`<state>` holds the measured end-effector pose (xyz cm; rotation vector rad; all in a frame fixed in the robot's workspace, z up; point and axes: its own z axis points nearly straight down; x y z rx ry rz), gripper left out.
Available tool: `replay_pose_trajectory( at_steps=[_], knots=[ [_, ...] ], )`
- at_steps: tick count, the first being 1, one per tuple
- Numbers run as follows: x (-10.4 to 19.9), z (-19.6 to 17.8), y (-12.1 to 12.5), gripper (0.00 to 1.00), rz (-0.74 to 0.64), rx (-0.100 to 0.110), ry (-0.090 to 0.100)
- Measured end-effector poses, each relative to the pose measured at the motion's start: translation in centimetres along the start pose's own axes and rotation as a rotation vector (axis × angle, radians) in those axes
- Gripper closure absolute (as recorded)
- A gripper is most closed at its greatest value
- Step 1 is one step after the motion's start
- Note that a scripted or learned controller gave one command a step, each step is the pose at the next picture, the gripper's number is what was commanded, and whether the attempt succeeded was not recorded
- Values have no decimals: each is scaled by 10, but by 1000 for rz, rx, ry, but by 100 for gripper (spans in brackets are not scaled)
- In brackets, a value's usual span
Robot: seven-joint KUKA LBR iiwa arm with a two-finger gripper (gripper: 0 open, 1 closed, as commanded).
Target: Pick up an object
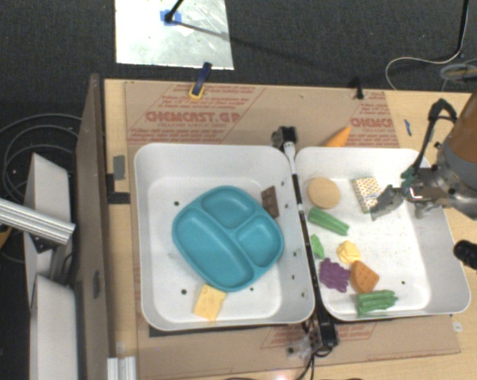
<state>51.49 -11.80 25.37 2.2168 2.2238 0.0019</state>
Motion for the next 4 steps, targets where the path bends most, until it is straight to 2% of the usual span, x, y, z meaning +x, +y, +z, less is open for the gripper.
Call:
replay_pose_trajectory(
  at_steps=[1,2,3,4],
  knots=[
    [28,172,-27,0,2,1,3],
    [-62,86,39,0,6,-13,-9],
    [-33,167,106,0,-3,-9,-8],
    [-61,168,136,0,-1,-5,-2]
  ],
)
